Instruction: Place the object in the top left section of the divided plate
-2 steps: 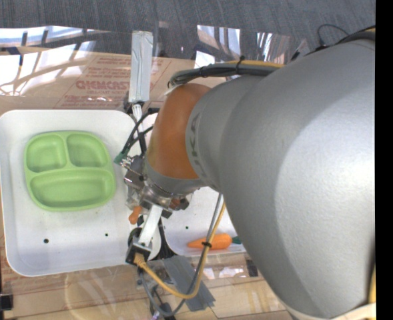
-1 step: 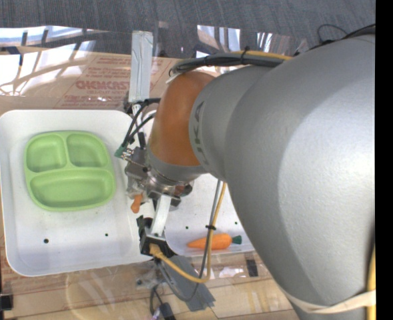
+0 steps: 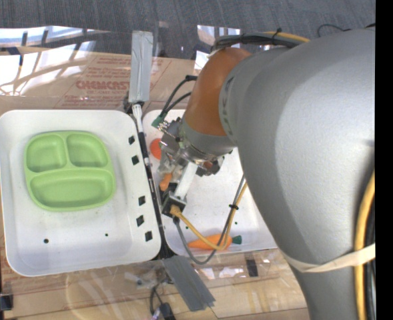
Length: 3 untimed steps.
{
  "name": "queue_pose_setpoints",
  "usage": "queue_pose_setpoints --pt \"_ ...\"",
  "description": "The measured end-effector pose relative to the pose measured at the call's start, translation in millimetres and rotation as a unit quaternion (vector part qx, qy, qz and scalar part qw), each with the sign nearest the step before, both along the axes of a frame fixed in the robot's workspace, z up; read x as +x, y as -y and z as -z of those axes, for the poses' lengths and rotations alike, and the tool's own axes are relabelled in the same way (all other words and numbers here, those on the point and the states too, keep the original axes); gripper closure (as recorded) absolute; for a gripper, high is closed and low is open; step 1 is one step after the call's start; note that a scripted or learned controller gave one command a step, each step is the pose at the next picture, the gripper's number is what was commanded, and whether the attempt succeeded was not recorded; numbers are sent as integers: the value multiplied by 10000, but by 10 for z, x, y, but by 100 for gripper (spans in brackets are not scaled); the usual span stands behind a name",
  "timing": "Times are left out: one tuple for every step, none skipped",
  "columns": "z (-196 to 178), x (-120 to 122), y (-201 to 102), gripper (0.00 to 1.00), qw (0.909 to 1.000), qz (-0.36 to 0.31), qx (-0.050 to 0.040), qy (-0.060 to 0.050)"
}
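Observation:
A green divided plate (image 3: 69,170) lies in the left white bin (image 3: 23,245), with two small sections at its far side and one long section at its near side. My gripper (image 3: 165,172) hangs low over the left edge of the right bin (image 3: 249,235), close to the wall between the bins. An orange object (image 3: 154,147) peeks out just left of the wrist, mostly hidden by it. A small orange bit (image 3: 164,183) shows right at the gripper. I cannot tell whether anything is held.
A carrot (image 3: 206,243) with a green top lies at the near edge of the right bin. The grey arm covers most of that bin. Cardboard (image 3: 83,79) lies behind the bins, and grey tape strips (image 3: 141,65) run along the divider.

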<state>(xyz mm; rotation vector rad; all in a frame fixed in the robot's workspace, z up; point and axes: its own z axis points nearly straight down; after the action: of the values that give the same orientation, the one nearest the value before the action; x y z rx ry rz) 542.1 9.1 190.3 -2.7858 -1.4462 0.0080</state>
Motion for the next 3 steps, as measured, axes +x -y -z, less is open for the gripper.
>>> queue_pose_setpoints --pt "-718 -324 125 100 10000 50 6 15" --pt "-272 -295 -506 100 9924 1234 -4 -26" --pt "-98 -674 -423 100 9884 1519 -14 -19"
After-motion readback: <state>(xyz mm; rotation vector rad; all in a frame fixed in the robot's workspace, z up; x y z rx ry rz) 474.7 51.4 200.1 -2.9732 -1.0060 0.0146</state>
